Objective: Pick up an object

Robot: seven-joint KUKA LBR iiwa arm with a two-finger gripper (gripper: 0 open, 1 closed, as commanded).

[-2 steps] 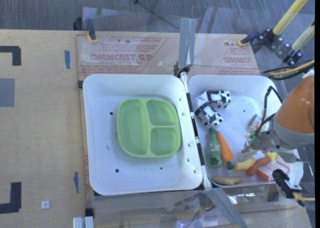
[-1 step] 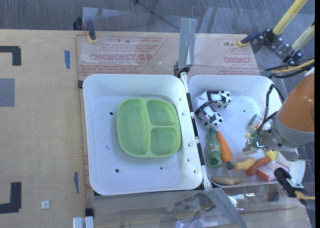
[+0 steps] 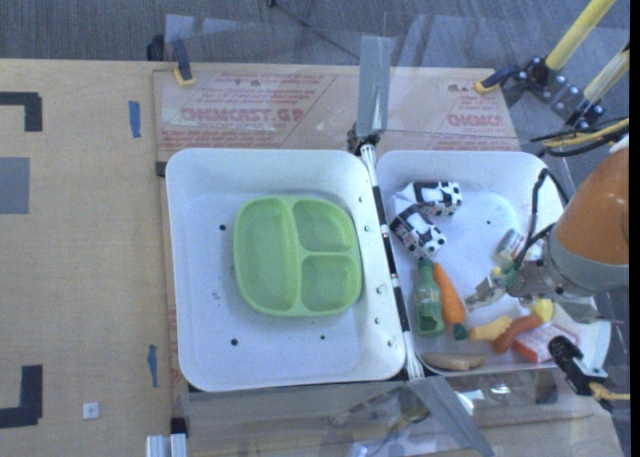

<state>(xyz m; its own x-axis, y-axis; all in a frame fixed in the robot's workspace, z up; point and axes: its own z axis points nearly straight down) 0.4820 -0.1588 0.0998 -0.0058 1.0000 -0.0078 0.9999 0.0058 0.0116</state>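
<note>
Pincer open, empty, above right bin. Carrot prob light, stiff, slick plastic; grab mid-body, across width.

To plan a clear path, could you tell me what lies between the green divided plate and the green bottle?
In the camera view, the adjoining bin walls separate the green divided plate from the green bottle.

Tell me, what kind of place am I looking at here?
Probably a robotics lab test bench: a robot arm reaches over two white bins, one holding a green divided plate, the other toy food like a carrot, above taped markers on wood.
</note>
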